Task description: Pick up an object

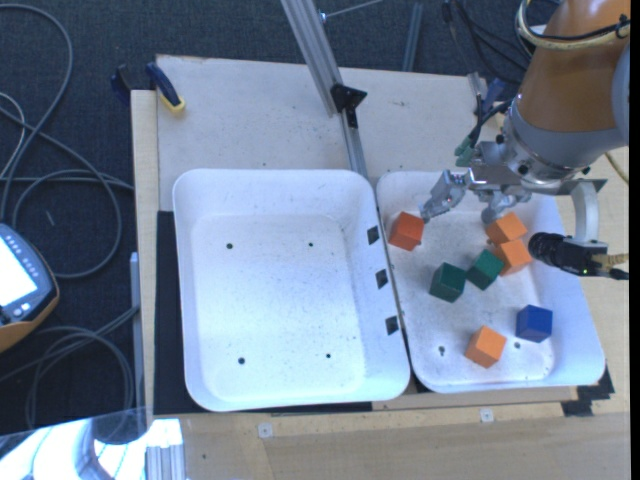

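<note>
On your left sits a white bin (270, 288). The right bin (575, 363) holds orange, green and blue cubes. An orange cube (406, 231) lies by its left wall, just below the gripper (468, 204), whose fingers are spread wide and hold nothing.

Six blocks (448, 281) lie in the right bin (590, 353), beside the left bin (195, 193).

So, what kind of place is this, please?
Probably a robotics lab: an arm over two white bins on a bench, small coloured blocks for grasping, loose cables on the floor.
</note>
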### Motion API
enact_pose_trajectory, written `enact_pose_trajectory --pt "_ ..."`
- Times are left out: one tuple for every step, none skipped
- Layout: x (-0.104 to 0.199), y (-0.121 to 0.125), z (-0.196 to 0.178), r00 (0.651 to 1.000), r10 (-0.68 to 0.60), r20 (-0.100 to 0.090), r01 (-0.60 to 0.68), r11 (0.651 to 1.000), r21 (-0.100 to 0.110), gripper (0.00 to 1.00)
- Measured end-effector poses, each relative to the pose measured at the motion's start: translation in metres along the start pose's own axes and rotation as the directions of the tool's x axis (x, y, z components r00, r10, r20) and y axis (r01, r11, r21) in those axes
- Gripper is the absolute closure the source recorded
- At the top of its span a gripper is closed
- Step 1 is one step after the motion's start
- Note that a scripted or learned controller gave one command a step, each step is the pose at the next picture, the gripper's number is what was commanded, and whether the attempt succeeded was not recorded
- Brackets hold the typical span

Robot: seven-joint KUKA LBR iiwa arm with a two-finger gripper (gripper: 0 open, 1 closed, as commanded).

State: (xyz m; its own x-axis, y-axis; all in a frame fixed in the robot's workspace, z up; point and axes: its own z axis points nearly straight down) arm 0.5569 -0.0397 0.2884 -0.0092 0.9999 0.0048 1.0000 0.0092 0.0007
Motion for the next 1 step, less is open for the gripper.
enact_pose_trajectory --pt "0.0465 0.0714 -0.113 1.0 0.003 0.004 -0.003 1.0 -0.012 0.0"
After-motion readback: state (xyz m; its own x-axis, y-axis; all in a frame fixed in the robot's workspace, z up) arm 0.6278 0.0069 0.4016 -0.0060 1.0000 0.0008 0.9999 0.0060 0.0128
